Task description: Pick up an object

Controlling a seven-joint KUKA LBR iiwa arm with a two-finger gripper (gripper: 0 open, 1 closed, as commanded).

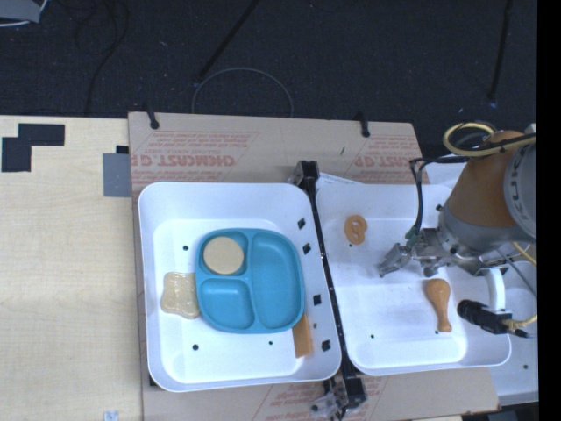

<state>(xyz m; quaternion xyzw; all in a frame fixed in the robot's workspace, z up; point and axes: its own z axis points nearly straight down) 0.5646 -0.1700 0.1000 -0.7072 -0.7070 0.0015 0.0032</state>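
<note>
My gripper hangs over the middle of the right bin, reaching in from the right. A tan chicken drumstick lies just to its lower right, apart from it. Up and to its left, a small brown pretzel-like piece rests on the bin floor, also apart from it. Nothing shows in the gripper. In the left bin sits a blue divided plate with a round tan biscuit in its upper left compartment.
A pale slice of bread lies against the plate's left edge. A brown stick leans by the plate's lower right corner. The divider between the two bins runs just left of the pretzel piece.
</note>
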